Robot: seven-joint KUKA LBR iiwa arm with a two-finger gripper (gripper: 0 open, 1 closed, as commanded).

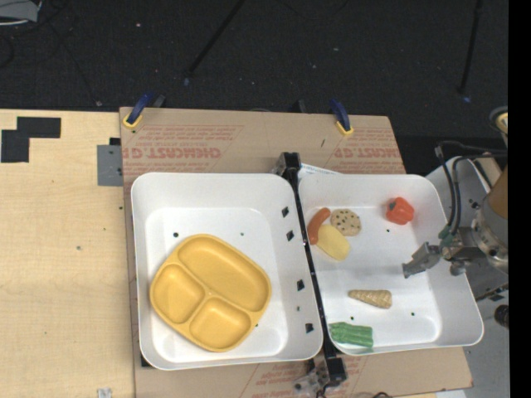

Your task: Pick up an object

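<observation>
The right bin holds several toy foods: a red pepper at the back right, a speckled cookie, a yellow block and an orange-red sausage near the divider. A tan cone lies in the middle and a green vegetable at the front left corner. My gripper hangs low over the bin's right side, to the right of the cone and in front of the pepper. I see nothing in it.
In the left bin lies a yellow three-compartment plate. A black divider runs between the bins. Cardboard lies under both, clamped at the back. Cables and arm parts crowd the right edge.
</observation>
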